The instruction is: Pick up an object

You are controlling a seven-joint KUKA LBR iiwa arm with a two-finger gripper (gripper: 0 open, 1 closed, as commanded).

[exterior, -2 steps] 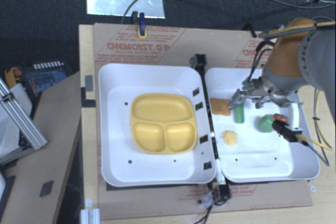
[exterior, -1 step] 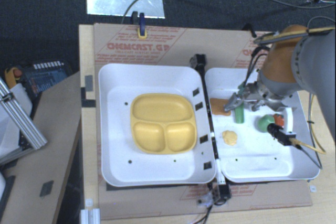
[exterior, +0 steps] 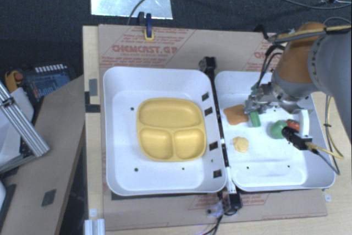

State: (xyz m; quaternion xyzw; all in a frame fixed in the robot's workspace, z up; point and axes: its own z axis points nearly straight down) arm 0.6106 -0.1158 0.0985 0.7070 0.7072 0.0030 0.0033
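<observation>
Low in the right bin with the tool, right over a small green cylinder lying between an orange flat piece and a green rounded lump; impossible to tell whether apart, together or clamped on anything. Risky through crowding: could knock the cylinder aside, scrape the thin orange piece instead, or close on nothing at all. Well clear of the pale yellow bit and the yellow tray in the left bin.
</observation>
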